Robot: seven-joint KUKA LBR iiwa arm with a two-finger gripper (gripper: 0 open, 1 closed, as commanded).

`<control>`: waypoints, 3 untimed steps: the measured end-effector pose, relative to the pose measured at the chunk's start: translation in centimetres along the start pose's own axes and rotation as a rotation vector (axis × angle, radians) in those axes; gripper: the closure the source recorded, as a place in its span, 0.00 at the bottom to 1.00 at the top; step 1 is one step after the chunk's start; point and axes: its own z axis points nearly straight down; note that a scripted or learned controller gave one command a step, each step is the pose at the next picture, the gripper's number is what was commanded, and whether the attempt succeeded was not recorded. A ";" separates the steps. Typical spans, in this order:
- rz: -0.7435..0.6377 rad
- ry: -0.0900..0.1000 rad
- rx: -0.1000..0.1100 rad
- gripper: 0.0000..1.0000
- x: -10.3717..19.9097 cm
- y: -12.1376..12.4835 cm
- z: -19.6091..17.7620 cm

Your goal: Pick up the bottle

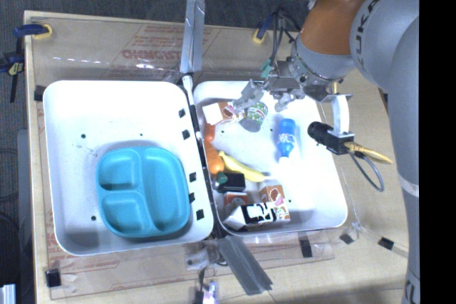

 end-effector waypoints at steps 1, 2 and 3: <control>0.066 0.000 0.001 0.00 -6.2 -3.1 1.0; -0.002 0.000 0.000 0.00 -7.3 -2.5 5.8; -0.004 -0.001 -0.002 0.00 -8.1 -0.6 16.4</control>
